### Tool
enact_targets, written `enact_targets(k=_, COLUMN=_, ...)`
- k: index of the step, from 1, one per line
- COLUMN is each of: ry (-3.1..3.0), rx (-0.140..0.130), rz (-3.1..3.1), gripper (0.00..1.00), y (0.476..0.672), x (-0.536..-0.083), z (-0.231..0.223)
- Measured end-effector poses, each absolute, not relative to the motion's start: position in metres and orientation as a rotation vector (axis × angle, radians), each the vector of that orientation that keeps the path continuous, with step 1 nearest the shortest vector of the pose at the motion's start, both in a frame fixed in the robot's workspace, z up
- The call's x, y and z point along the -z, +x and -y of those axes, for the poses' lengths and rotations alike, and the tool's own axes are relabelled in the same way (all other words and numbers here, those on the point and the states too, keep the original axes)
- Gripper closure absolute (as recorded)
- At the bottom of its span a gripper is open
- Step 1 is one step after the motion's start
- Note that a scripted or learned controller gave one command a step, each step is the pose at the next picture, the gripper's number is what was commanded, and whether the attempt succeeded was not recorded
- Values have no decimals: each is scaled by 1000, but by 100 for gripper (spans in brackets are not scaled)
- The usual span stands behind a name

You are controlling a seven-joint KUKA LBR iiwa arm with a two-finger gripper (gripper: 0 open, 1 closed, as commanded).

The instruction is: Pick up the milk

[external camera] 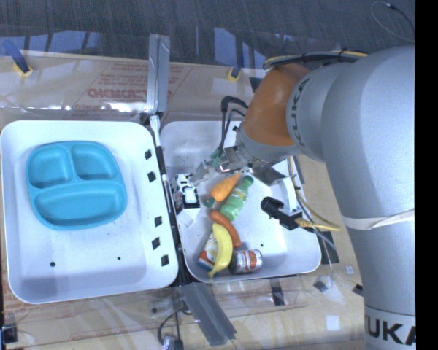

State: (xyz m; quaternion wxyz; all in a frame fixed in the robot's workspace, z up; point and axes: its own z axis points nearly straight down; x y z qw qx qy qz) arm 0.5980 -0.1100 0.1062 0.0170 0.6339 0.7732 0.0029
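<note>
Arm (365, 137) over right bin (281, 245); milk (186, 193) orientation unclear.

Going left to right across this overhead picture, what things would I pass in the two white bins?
Blue divided plate → small black-and-white packet → banana → can lying on its side.

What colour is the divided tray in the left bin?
The tray is light blue; camera view.

The small black-and-white milk (186, 192) lies against the right bin's (277, 243) left wall.
</note>
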Motion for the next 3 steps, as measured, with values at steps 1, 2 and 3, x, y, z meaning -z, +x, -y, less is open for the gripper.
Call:
enact_targets(k=1, ry=1730, rx=1, rz=-2625, gripper=0, y=505, x=-149, z=187)
enact_targets(k=2, ry=1722, rx=1, rz=-2629, gripper=100, y=506, x=-159, z=187)
enact_targets(k=3, ry=1722, rx=1, rz=-2629, gripper=0, y=506, x=-159, z=186)
